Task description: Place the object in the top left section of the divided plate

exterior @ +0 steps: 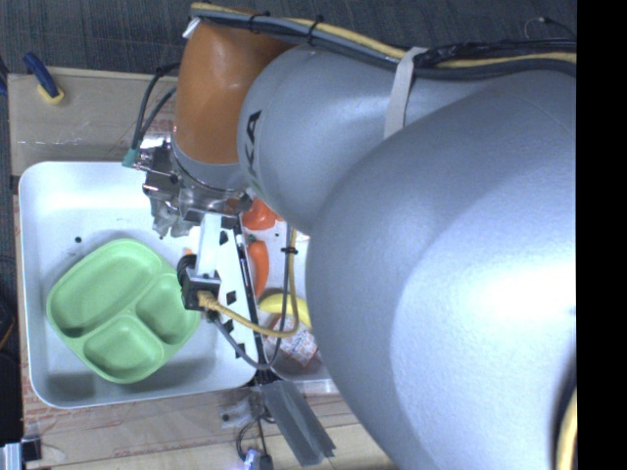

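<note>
One green divided plate (120,309) lies in the left white bin (49,194), with the pincer (172,221) hovering just above its upper right rim. Orange and yellow objects (257,262) sit in the neighbouring bin, beneath the arm (411,223).

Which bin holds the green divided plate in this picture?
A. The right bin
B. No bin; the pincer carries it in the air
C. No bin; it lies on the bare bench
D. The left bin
D: the green divided plate lies flat on the floor of the left bin, with the bin's white rim around it and the grey arm to its right.
</note>
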Tool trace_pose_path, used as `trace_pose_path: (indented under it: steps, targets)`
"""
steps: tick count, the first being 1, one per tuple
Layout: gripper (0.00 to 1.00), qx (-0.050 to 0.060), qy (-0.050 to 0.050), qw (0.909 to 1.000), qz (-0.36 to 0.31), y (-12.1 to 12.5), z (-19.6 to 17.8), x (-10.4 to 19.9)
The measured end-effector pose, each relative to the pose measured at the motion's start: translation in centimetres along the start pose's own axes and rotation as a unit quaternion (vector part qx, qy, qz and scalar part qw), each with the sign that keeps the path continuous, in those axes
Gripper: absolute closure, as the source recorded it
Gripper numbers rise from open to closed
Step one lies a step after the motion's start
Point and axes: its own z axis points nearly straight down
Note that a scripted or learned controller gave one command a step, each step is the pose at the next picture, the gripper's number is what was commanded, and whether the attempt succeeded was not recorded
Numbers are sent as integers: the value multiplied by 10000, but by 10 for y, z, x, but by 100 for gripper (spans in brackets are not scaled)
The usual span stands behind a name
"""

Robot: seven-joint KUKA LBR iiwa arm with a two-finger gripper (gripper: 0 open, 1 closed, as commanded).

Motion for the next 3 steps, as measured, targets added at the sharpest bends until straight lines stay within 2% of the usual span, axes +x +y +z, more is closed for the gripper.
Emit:
trace_pose_path:
  steps: [1,2,3]
  targets:
    - [100,-8,-6,9928,-1199,9,4,53]
    - [100,-9,-4,9759,-2180,65,22,71]
    - [100,-11,-2,9676,-2526,88,-3,72]
